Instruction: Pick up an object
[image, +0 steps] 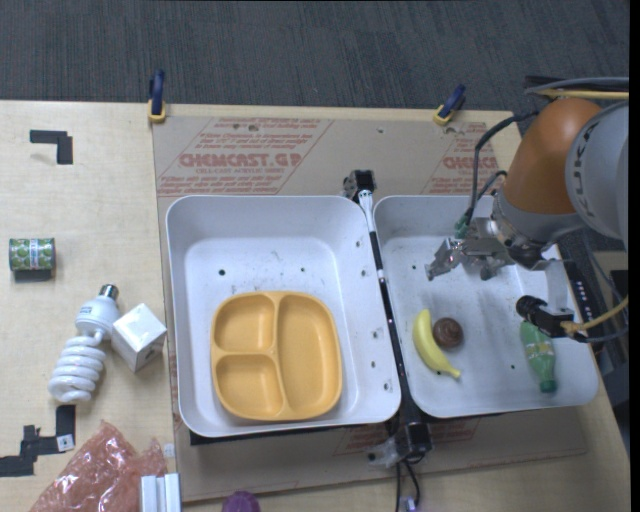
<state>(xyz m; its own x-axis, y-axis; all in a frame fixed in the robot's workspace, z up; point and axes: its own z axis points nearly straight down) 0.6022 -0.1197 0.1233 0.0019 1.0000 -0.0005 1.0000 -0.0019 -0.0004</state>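
Note:
In the right bin (497, 398) a yellow banana (433, 346) lies near the front left, and a small brown round object (449, 333) touches its right side. A green bottle (539, 358) lies along the bin's right wall. My gripper (442, 263) hangs over the back of this bin, above and apart from the banana, with nothing visibly in it. The grey arm with its orange band (550, 150) reaches in from the right. A yellow divided plate (277, 355) rests in the left bin (185, 290).
On the bench to the left of the bins lie a white spiral light bulb (80, 352), a white cube (139, 336), a green can (32, 255) and a pink mesh bag (95, 472). Blue clamps (157, 95) hold the board's far edge.

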